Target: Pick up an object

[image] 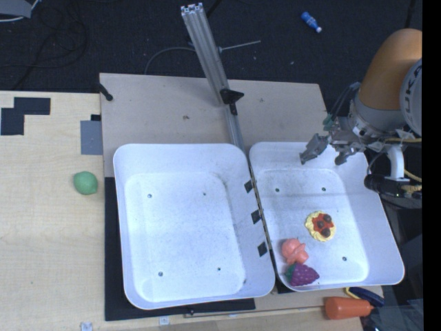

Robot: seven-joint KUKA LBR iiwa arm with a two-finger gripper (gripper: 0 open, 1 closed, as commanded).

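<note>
Out on the far left of your worktop (48, 254) sits a green ball (85, 183), well clear of everything. Next, the left bin (127, 158), nothing to grab there. Into the right bin (386, 254) now: a pink toy (295, 250) and purple grapes (303, 275) huddle at the near-left corner, a yellow tart-like toy (320, 225) just beyond them. Your hand (324, 152) hangs over the bin's far edge, fingers spread wide, holding nothing. The yellow toy lies nearest, toward the camera from the hand.
</note>
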